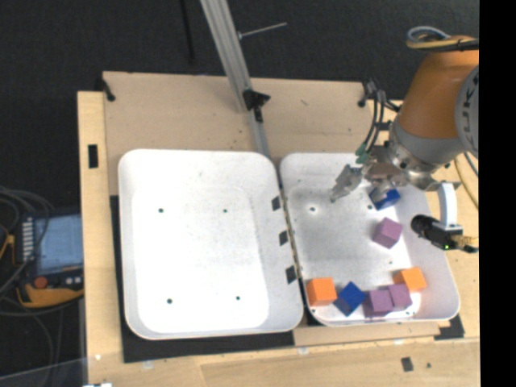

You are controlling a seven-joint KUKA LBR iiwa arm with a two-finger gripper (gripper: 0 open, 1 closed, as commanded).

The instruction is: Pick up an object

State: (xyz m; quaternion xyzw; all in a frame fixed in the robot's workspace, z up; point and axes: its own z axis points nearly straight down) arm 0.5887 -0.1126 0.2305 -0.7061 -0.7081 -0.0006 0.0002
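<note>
A tan wooden bench [185, 111] on a dark floor carries two shallow white bins side by side, seen from above at a slant; at the near rim of the right bin [322, 216] the loose objects lie gathered in a row, probably because the tray walls stop them there: an orange cube [322, 290], a blue cube [351, 297], a pair of purple cubes [384, 301] touching one another, and a second orange cube [414, 279] just beside them toward the right wall; farther in, a lone purple cube [388, 233] sits apart on bare tray floor, the most open candidate for a pick; beyond it a blue block [385, 197] lies directly under the wrist, touching or nearly touching the tool, though whether it is between the fingers cannot be told; the gripper [348, 181] slants down toward the middle of the right bin, its tip over bare floor left of the blue block, and how far its fingers are parted cannot be judged at this size; the left bin [201, 240] holds only a few dark specks; farthest back, the grey arm with its orange band [435, 87] reaches in from the right, and a slanted metal post [230, 47] rises from the bench's far side; the pick is judged not yet secured.
</note>
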